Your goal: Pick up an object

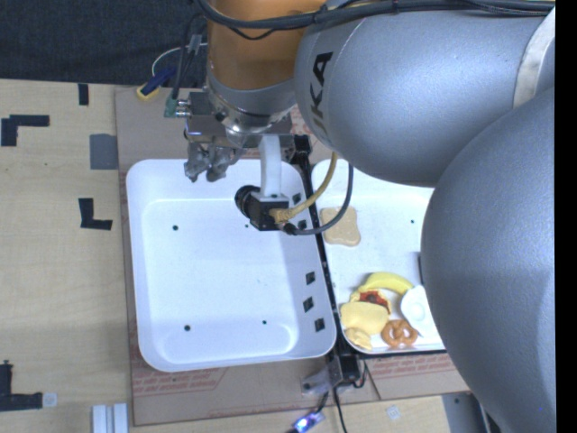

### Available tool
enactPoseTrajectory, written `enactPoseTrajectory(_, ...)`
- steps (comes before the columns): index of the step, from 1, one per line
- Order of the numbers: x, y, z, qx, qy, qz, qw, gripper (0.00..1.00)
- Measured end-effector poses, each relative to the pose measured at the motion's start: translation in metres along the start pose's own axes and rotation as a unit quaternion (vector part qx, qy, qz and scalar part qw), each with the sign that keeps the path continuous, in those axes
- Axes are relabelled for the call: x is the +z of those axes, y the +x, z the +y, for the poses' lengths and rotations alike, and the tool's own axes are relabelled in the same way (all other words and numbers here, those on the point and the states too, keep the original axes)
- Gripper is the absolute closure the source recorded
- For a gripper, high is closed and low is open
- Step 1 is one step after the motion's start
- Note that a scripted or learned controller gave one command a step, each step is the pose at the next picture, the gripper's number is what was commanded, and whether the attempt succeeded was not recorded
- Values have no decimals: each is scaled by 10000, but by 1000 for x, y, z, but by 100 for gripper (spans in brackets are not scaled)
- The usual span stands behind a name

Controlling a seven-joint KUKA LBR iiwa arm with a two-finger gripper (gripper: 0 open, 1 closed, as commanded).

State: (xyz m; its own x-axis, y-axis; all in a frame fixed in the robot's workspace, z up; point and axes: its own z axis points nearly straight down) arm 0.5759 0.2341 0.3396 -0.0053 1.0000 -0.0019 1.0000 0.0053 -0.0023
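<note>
My gripper [205,170] hangs over the far edge of the left white bin [162,332]. Its two short metal fingers [193,170] stand slightly apart, with nothing between them. The objects lie in the right bin [397,207]: a flat tan piece [342,226] near its left wall and, at the near end, a cluster. That cluster holds a yellow banana [388,282], a pale yellow lump [364,317], an orange-brown pretzel [399,334], a small red piece [374,298] and a white piece [415,308]. The arm hides much of the right bin.
A black fitting with a cable [260,209] hangs from the wrist over the left bin's far right part. The divider wall [311,278] between the bins carries black marks. Cardboard [126,142] and a tan bench top [54,269] surround the bins.
</note>
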Motion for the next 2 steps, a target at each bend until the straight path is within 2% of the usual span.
enactPoseTrajectory(2, -19, 1, 0, -18, 13, -16, 10000, 100)
